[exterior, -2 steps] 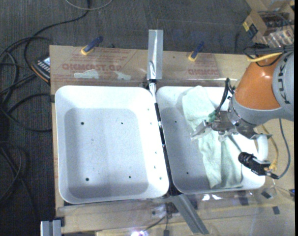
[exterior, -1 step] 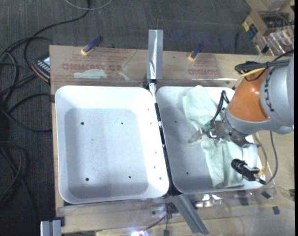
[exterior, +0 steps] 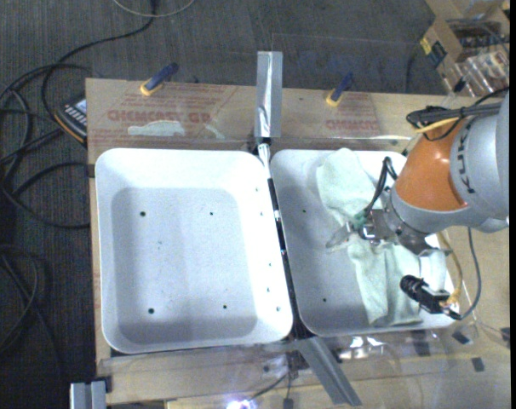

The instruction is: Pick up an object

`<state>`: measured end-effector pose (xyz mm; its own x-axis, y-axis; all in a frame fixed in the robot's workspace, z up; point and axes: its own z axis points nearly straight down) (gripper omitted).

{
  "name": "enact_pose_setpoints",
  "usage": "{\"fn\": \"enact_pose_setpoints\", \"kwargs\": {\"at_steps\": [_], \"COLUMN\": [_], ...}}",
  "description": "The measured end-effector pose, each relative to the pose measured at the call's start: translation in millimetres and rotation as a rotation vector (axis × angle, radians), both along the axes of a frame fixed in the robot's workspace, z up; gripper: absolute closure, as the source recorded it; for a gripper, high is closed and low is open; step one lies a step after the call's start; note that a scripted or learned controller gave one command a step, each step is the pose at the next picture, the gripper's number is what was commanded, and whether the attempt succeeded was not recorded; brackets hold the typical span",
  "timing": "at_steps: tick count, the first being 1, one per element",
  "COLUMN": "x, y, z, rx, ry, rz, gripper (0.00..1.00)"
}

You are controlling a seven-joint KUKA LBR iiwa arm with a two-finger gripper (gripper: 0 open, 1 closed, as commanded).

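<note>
Camera view: brown cardboard-covered tabletop (exterior: 198, 109) on dark carpet (exterior: 37, 24) strewn with black cables (exterior: 20, 186); claw (exterior: 360, 231), grip unreadable, over the right white plastic bin's (exterior: 313, 254) crumpled pale cloth (exterior: 347, 186).

The arm (exterior: 479, 164) is a thick, rounded grey tube with faint dark lettering along its side, ending in a broad orange band (exterior: 432, 177) shaped like a dome above the wrist. Below the band sits a pale grey wrist collar, and thin dark cables (exterior: 384, 181) loop along it towards the small metal gripper (exterior: 353, 231).
</note>
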<state>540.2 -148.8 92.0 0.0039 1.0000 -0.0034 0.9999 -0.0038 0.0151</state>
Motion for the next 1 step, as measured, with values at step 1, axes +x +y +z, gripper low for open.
{"fn": "enact_pose_setpoints", "kwargs": {"at_steps": [1], "x": [67.2], "y": [-12.7], "z": [-0.4], "rx": [-0.002], "ry": [0.0], "rz": [-0.034], "gripper": [0.0]}}
